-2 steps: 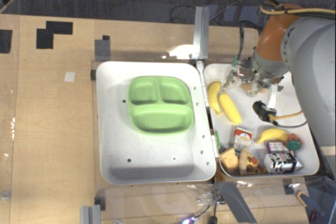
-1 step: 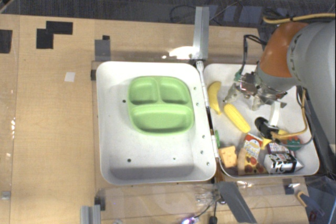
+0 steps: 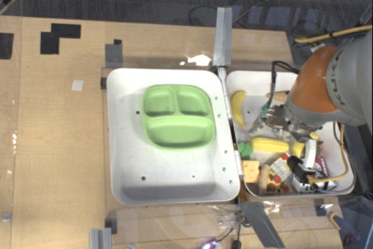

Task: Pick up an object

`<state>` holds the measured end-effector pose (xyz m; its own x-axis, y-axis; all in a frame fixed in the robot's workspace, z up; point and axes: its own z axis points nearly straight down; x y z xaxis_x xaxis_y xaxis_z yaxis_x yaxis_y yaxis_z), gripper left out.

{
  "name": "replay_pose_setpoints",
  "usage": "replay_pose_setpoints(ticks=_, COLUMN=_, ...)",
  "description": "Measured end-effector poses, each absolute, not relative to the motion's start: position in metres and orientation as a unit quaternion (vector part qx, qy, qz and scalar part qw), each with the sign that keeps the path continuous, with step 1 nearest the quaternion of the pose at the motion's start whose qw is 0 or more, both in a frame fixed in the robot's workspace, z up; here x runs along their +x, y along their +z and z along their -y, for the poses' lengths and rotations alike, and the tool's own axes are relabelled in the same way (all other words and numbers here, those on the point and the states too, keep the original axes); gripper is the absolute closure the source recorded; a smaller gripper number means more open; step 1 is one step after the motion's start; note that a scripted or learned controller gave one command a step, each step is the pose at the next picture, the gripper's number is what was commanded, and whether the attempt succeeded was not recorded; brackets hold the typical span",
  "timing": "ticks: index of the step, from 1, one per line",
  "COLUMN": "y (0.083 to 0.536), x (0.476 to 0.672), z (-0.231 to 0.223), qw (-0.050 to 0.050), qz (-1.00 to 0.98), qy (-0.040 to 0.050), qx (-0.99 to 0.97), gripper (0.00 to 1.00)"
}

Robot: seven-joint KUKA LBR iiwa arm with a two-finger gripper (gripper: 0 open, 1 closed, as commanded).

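Gripper (image 3: 278, 121) sat low in right bin (image 3: 344, 186), just above corn cob (image 3: 269, 144); its state impossible to tell, wrist blocked view. Nothing seen held. Corn cob lay crosswise mid-bin, banana (image 3: 238, 107) near bin's left wall, cheese wedge (image 3: 250, 171) and cluttered small items toward front edge. Left bin (image 3: 125, 183) carried green divided tray (image 3: 177, 115). Judgement: corn looked like light, rigid plastic, somewhat slick; best pinched across narrow middle.

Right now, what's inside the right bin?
In the right bin: a banana, corn cob, cheese wedge, something green and mixed small items near the front. The arm covers the bin's back right part.
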<state>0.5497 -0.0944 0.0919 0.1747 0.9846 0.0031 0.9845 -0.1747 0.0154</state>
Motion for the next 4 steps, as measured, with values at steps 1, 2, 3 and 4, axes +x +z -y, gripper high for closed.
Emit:
replay_pose_setpoints(ticks=1, y=0.091, x=0.570, z=0.107, qw=0.003, qz=-0.508, qy=0.0063, qx=0.861, gripper=0.00)
replay_pose_setpoints(ticks=2, y=0.092, x=0.492, z=0.105, qw=0.006, qz=-0.536, qy=0.0077, qx=0.844, gripper=0.00)
replay_pose_setpoints(ticks=3, y=0.104, x=0.496, z=0.102, qw=0.006, qz=-0.538, qy=0.0120, qx=0.843, gripper=1.00)
replay_pose_setpoints(ticks=4, y=0.114, x=0.498, z=0.102, qw=0.006, qz=-0.539, qy=0.0132, qx=0.842, gripper=1.00)
